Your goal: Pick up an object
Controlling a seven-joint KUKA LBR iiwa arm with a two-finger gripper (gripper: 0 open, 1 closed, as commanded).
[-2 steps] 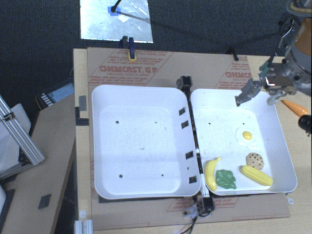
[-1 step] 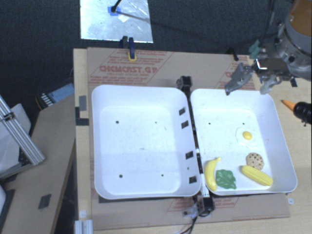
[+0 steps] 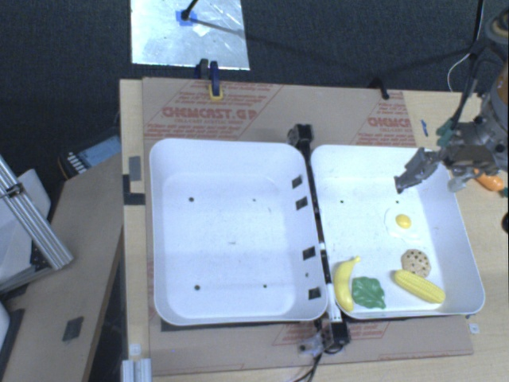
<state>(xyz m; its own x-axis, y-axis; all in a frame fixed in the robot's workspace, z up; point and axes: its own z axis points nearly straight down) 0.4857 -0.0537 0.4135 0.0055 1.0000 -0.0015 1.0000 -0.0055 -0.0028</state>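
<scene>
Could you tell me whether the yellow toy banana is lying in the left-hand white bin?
No, the yellow toy banana lies in the right-hand shallow white bin, near its front left corner beside the green leafy toy.

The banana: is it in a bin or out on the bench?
In. The banana lies inside the right bin, against its left wall beside a green piece.

The right white bin (image 3: 358,213) lies directly beneath the claw (image 3: 403,183), and the left white bin (image 3: 231,229) sits well to the claw's left. Both rest on a printed cardboard sheet (image 3: 238,110). Far up and left of the claw, a shiny metal plate (image 3: 159,22) lies on dark carpet (image 3: 64,38), with a yellow-and-blue clamp (image 3: 213,82) at the plate's near edge.
</scene>
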